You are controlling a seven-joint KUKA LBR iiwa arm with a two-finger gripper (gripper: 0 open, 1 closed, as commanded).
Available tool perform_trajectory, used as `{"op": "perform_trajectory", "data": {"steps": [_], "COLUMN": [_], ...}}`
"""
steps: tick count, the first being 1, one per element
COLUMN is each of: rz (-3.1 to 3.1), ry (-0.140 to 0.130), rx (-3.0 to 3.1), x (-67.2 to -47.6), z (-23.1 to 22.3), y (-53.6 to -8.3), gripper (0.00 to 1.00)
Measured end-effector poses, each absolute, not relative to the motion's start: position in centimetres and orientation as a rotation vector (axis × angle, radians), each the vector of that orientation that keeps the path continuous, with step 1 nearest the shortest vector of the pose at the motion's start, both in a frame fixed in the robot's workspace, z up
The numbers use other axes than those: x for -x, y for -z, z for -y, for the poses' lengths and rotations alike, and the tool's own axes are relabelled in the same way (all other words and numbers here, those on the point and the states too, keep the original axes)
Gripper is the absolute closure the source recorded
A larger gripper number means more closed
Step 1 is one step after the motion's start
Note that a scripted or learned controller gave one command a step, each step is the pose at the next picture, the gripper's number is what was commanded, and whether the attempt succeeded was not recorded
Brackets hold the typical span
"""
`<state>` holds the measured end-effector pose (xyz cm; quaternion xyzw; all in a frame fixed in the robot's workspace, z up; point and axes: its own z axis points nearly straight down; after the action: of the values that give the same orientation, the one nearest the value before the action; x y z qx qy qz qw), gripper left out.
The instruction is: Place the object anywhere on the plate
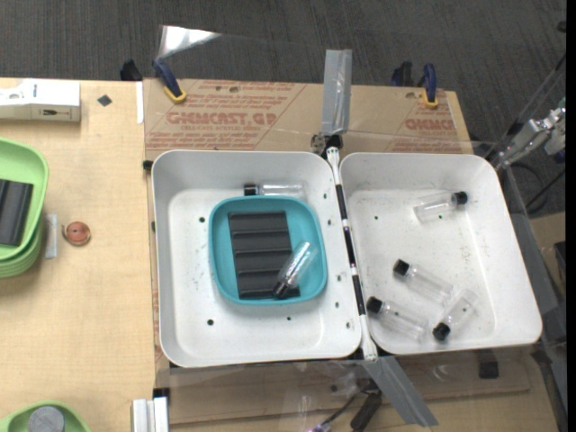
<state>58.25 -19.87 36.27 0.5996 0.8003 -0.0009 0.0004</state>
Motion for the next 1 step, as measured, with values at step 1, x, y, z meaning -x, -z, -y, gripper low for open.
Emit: {"op": "perform_trajectory", "data": {"steps": [1], "rz": [-2.513], "ry": [0.003], "rx": [-1.883], "x": [-58.25], "z": [19.87], "y": [-36.27], "gripper": [0.0]}}
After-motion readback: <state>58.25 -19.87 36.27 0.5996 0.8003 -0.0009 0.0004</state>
